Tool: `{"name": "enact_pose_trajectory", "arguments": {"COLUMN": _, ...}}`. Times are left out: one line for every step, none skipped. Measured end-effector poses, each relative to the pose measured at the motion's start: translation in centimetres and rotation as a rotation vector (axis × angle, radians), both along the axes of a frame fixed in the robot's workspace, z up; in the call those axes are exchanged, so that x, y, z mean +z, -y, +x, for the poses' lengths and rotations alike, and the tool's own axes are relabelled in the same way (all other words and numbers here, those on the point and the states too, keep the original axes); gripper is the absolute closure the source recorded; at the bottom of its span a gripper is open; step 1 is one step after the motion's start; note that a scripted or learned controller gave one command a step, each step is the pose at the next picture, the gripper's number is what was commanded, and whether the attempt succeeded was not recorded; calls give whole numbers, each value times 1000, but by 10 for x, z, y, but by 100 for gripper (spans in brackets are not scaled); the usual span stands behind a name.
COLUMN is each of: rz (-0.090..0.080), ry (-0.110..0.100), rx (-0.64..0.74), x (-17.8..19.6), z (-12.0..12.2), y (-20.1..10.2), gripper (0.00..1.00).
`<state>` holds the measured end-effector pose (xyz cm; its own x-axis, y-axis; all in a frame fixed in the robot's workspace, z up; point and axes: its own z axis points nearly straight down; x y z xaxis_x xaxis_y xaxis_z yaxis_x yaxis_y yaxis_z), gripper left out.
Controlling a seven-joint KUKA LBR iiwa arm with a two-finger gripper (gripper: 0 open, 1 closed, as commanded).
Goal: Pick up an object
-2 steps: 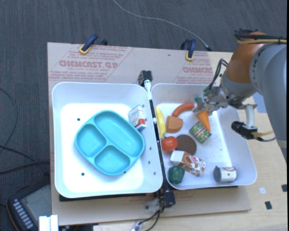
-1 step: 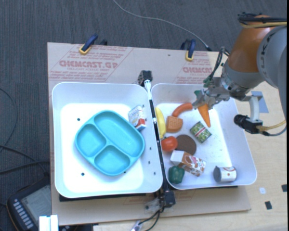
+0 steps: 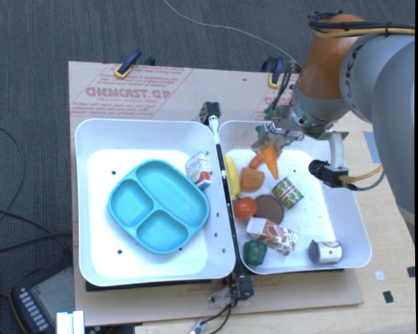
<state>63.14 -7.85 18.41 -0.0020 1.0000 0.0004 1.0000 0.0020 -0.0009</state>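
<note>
Claw [image 3: 277, 135] is hovering at twelve o'clock of the right bin [image 3: 348, 218], seemingly pinching the carrot [image 3: 267, 158] by its tip, which is risking a slip.

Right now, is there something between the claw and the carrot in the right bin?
Nothing visible. The claw is right over the carrot, at its upper end, and no other item lies between them.
</note>
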Motion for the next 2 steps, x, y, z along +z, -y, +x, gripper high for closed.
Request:
{"name": "enact_pose_trajectory", "arguments": {"rz": 0, "ry": 1, "rx": 1, "x": 50, "z": -55, "y": -77, "gripper": 100}}
{"name": "enact_pose_trajectory", "arguments": {"rz": 0, "ry": -4, "rx": -2, "x": -1, "z": -149, "y": -96, "gripper": 100}}
